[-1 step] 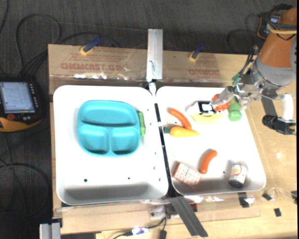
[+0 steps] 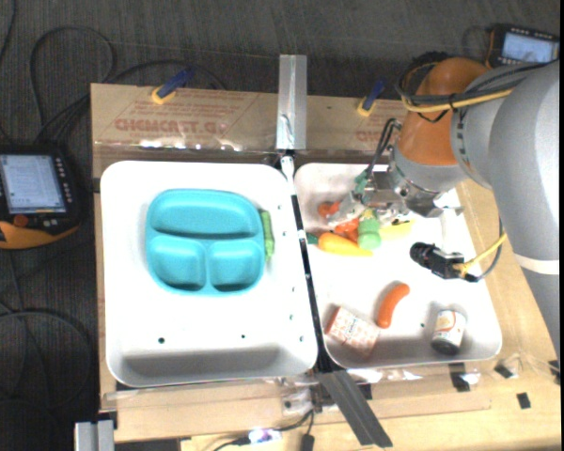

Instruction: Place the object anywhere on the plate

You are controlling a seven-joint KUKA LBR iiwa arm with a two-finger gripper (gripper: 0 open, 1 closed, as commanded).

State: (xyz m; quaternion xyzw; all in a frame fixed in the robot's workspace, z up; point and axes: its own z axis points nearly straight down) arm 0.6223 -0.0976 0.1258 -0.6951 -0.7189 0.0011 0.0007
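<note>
A blue divided plate (image 2: pixel 205 239) lies in the left bin (image 2: pixel 132 327), with a thin green item (image 2: pixel 266 233) against its right edge. My gripper (image 2: pixel 378 205) is low over the back of the right bin (image 2: pixel 479 332). It hangs right above a small heap of toy food: a yellow-orange piece (image 2: pixel 338 243), a green piece (image 2: pixel 368 236) and a red-orange piece (image 2: pixel 330 209). The wrist covers part of the heap. I cannot see anything held.
Nearer the front of the right bin lie an orange sausage (image 2: pixel 392 303), a small printed box (image 2: pixel 351 331) and a small can (image 2: pixel 448 328). A black part with a yellow cable (image 2: pixel 435 257) hangs beside the wrist. A ridge between the bins (image 2: pixel 304 261) separates them.
</note>
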